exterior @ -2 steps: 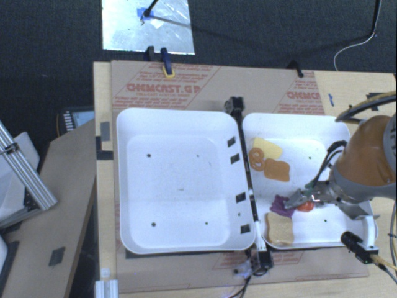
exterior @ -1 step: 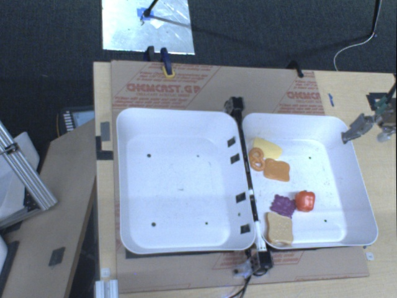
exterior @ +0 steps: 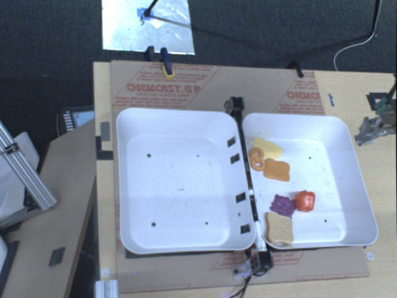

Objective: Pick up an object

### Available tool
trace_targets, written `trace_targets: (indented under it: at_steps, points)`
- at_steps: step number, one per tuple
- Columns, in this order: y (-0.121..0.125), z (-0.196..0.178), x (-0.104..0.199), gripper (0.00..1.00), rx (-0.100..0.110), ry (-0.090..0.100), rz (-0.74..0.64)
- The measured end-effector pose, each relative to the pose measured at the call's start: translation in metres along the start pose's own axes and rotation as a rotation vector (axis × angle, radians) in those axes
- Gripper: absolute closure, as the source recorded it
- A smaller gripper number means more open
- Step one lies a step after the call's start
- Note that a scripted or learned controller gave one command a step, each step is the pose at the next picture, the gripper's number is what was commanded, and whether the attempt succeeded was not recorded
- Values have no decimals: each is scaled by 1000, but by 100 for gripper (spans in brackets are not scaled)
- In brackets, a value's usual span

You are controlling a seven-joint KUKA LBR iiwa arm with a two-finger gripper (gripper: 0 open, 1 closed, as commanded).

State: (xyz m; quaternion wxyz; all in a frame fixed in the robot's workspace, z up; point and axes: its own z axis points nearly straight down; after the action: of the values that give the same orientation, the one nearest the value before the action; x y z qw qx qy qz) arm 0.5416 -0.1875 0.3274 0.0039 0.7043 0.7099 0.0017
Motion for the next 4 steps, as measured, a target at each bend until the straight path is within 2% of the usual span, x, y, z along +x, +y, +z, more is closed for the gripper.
trace_targets:
  at_steps: [1, 2, 3, 4]
  points:
    - [11, -41, 99, 100, 1, 6, -7]
    - [54, -9, 200, 100, 7, 7, -6]
    - [-22, -50, 249, 100, 2, 7, -3]
    - [-42, -135, 304, 100, -3, 8, -2]
